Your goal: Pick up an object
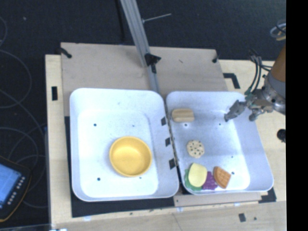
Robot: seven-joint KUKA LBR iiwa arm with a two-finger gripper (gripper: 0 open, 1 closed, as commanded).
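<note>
The gripper [239, 110] hangs with nothing between its fingers — how wide, I cannot tell. Best target: the tan bread-roll toy [183, 115] just left — descend centred, then close.

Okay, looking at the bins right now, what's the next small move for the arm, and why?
Probably slide the tool left and slightly down until it is over the bread roll. The tool sits above the right bin's upper right part with nothing between its fingers, and the roll lies alone, apart from the cookie.
</note>
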